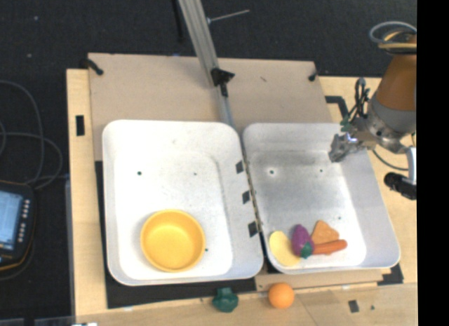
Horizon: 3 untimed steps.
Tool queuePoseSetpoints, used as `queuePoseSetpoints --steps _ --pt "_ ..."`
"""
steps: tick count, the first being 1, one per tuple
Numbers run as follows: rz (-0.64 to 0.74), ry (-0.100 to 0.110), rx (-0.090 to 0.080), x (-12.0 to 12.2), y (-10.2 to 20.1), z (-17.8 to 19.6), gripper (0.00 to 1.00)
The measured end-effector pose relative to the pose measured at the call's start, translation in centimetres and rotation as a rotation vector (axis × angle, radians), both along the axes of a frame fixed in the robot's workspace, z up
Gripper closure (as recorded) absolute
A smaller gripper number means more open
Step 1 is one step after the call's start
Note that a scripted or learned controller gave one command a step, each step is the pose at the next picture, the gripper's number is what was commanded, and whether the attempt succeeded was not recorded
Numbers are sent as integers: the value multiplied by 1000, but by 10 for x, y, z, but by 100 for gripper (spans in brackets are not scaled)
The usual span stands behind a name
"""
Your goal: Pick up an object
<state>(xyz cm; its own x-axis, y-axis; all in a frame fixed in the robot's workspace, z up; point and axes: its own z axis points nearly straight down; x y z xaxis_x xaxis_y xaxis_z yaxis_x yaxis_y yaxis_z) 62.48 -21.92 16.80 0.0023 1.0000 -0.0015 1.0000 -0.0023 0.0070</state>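
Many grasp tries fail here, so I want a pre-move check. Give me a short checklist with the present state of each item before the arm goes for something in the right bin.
1. Targets present: ok. A purple piece, carrot, orange wedge and yellow piece lie in the right bin's near corner.
2. Targets separated: not ok. They sit clustered, touching or overlapping.
3. Gripper over the targets: not ok. It is at the bin's far right rim, away from the cluster.
4. Finger state: cannot tell.
5. Path to the cluster: ok. Bare bin floor lies between.
6. Wall clearance: not ok. The cluster hugs the near wall.
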Motion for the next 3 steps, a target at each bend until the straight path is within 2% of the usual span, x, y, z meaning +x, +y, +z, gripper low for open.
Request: queuePoseSetpoints --steps 1,2,3 --pt "5 2 -1 10 -3 55 100" --pt "6 5 -1 11 -5 103 100" --pt "5 5 1 14 45 109 100"
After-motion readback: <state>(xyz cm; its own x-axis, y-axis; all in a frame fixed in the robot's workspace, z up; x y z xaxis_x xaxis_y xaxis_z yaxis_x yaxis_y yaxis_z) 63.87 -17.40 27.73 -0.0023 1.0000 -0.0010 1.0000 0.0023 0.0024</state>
